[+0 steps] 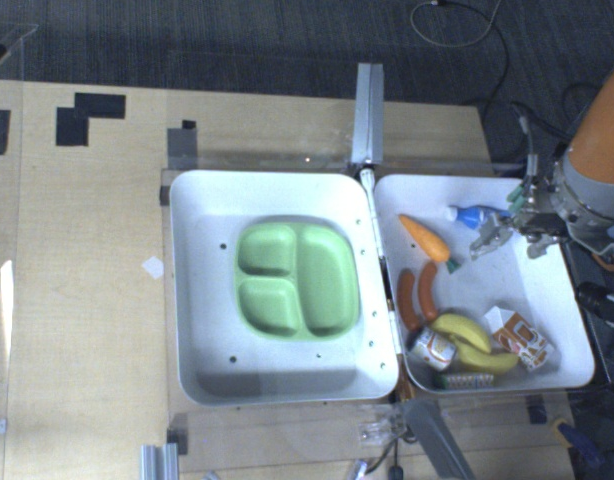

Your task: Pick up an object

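From my overhead camera, two shallow white bins sit side by side on the wooden bench, split by a grey metal rail (pixel 368 118). The left bin (pixel 202 268) carries a green divided plate (pixel 297 278) with three compartments, lying flat near its middle.

The right bin (pixel 557 298) holds the clutter I am after. An orange carrot (pixel 425 237) lies at a slant near the dividing wall. Below it, two brown sausages (pixel 417 296) lie side by side, running toward the near edge. A yellow banana (pixel 469 338) curves along the near end of the bin, with a small can (pixel 433 349) lying just beside it on the left and a white and brown snack packet (pixel 519 338) just beside it on the right. A blue and white bottle (pixel 476 214) lies on its side near the bin's far wall.

My arm (pixel 599 148), grey with its orange band, reaches in from the right over the far right corner of this bin. Its gripper (pixel 509 234) hangs over the bin floor just beside the bottle, with the two metal fingers (pixel 485 240) spread apart and nothing between them. The carrot lies near the fingertips but apart from them; the banana, can and packet lie well apart, at the near end.

A dark cable (pixel 457 18) loops across the carpet beyond the bench.
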### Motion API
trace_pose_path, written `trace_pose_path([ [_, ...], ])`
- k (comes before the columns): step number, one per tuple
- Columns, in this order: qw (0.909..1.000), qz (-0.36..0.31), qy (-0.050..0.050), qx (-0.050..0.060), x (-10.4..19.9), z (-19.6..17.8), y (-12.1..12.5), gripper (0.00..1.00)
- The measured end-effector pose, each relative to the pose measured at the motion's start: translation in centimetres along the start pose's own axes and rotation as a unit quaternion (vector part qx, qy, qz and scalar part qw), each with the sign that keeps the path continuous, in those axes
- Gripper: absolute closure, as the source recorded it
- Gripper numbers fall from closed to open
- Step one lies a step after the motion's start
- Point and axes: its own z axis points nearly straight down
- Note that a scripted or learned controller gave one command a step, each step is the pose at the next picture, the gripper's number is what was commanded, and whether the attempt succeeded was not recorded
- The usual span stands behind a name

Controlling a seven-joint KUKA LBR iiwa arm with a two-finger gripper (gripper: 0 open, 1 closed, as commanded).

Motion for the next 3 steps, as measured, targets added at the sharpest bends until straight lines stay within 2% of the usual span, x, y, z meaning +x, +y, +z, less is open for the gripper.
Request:
trace_pose_path([
  [1,1.0,-0.007,0.0,0.0,2.5,6.9,5.5,0.0],
  [2,0.9998,-0.018,0.0,0.0,0.6,15.5,7.4,0.0],
  [3,0.9998,-0.019,0.001,0.001,0.7,14.8,7.5,1.0],
])
